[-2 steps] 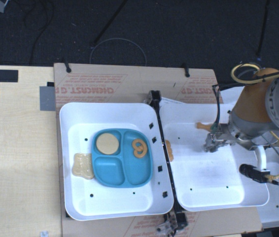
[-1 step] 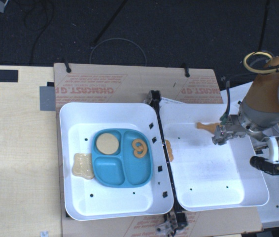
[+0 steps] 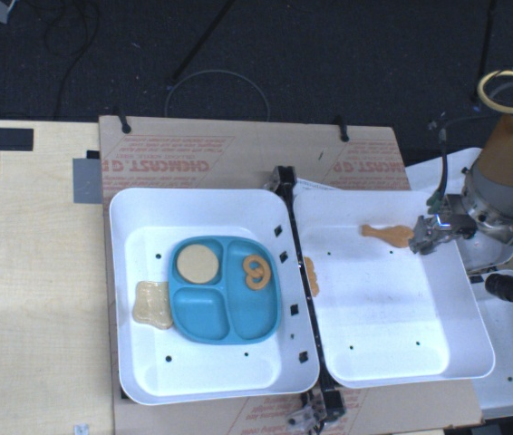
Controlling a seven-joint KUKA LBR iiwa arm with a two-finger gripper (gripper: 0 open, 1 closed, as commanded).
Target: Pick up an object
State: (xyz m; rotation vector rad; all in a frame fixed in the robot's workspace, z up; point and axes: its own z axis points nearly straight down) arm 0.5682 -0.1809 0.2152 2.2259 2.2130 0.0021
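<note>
**Pincer at right bin's edge, no object lifted**

Nearest the camera, the left bin carries a blue tray with three compartments. A tan disc lies in the tray's 10 o'clock compartment, a pretzel in the 2 o'clock one; the large lower compartment has nothing in it. A pale slab lies just beside the tray at 9 o'clock, on the bin floor.

The right bin carries a tan piece at about 1 o'clock, and a small tan item against its 9 o'clock wall.

Farther on, the pincer sits at the bin's 2 o'clock rim, just beside the tan piece. I cannot tell its state or whether it touches the piece.

Judgement: approach step. Next move calls for settling over the tan piece, closing, then lifting clear.
</note>
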